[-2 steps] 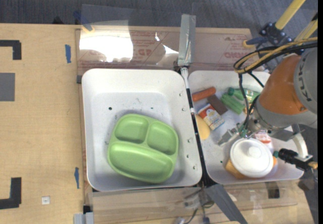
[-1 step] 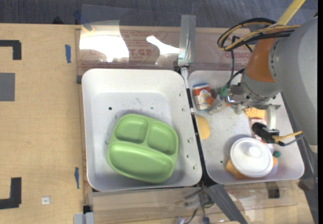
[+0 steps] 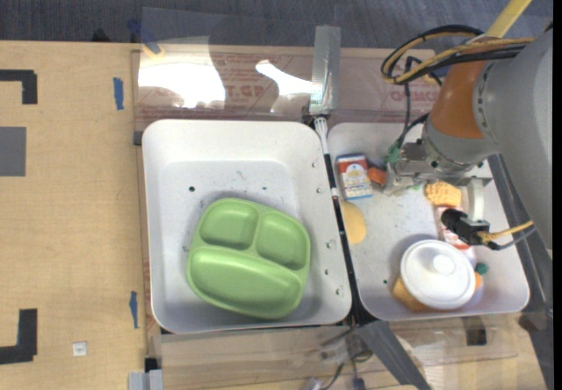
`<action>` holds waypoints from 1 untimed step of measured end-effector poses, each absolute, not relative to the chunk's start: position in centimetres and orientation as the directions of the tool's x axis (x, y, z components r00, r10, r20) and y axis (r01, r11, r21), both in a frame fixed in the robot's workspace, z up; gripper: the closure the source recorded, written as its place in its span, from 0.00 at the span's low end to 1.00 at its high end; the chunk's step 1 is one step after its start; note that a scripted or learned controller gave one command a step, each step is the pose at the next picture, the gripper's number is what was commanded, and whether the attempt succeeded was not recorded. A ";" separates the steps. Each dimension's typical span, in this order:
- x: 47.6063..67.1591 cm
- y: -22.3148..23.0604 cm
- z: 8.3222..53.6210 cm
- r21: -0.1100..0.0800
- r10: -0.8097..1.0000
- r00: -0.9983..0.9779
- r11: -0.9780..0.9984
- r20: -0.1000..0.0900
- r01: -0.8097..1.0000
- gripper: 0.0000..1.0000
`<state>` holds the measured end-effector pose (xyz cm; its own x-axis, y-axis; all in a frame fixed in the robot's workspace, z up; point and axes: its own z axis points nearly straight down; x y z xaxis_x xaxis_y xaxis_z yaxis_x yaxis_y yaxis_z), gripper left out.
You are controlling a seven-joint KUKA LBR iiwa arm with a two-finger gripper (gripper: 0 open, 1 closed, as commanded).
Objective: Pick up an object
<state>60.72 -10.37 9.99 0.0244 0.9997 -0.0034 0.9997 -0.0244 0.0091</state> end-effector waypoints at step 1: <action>59.3 -1.8 18.6 0.002 0.930 0.367 -0.367 0.002 0.930 1.00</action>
